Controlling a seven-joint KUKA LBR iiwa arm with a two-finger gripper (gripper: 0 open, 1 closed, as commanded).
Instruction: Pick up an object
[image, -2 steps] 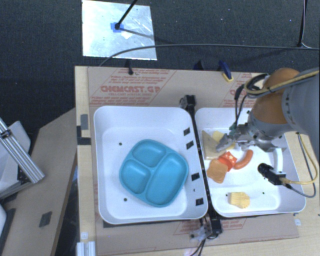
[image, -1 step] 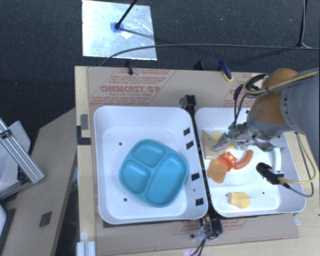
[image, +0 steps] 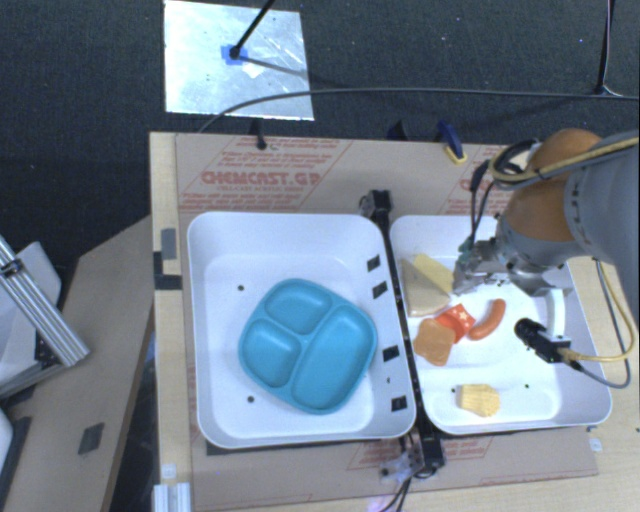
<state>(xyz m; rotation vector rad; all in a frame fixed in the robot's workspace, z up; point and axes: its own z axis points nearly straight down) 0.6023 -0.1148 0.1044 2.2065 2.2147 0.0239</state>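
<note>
One fixed camera above the bench (image: 300, 165) — slanting down on both bins (image: 215, 330)

Both white bins, left (image: 215, 300) and right (image: 580, 395), appear to be made of smooth, slightly glossy plastic. The blue divided plate (image: 307, 345) looks like moulded plastic with a soft sheen. The surface (image: 300, 170) is covered by printed brown paper with a matt finish. The arm (image: 585, 195) is clad in smooth grey casing, with a glossy orange band. A crinkled, reflective foil-like sheet (image: 235, 60) lies on dark, rough carpet (image: 70, 120).
</note>
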